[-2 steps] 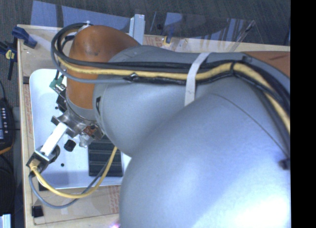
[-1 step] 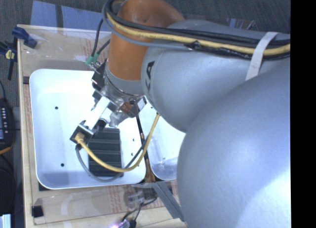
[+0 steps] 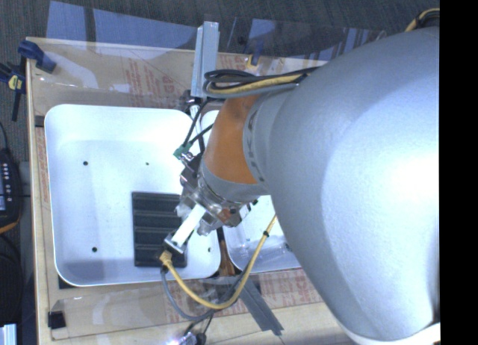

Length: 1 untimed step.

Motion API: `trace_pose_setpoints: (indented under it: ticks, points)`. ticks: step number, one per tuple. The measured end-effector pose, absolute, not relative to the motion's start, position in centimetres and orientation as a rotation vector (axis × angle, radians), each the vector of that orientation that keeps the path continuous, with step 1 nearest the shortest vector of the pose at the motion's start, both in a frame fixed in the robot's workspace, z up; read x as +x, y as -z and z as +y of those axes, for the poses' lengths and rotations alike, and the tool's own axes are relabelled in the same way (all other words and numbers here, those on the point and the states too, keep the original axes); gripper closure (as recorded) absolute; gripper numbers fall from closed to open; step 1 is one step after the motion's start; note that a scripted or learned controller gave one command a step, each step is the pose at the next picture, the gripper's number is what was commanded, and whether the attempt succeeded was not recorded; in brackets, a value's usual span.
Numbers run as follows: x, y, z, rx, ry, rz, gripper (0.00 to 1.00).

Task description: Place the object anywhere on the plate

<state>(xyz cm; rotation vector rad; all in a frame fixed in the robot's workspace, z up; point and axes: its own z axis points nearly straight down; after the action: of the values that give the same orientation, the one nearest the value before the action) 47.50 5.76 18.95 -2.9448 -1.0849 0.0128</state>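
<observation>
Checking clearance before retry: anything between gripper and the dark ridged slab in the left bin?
Nothing visible. The wrist hangs over the right edge of the dark ridged slab; the left bin floor around it is bare. The arm hides most of the right bin.

The arm (image 3: 358,172) is extended in from the right of the left bin (image 3: 97,187), its bulky grey link held high and close to the camera. The orange band (image 3: 228,149) is seen above the bin's right rim. Below it, the wrist (image 3: 215,200) is bent downward, and the gripper (image 3: 203,220) is carried low over the bin's near right corner.
</observation>
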Motion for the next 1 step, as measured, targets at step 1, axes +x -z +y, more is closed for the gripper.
trace_pose_setpoints:
  ticks: [1]
  points:
    - [51.46,-20.65,13.73,-2.981,-0.010,-0.977,1.00]
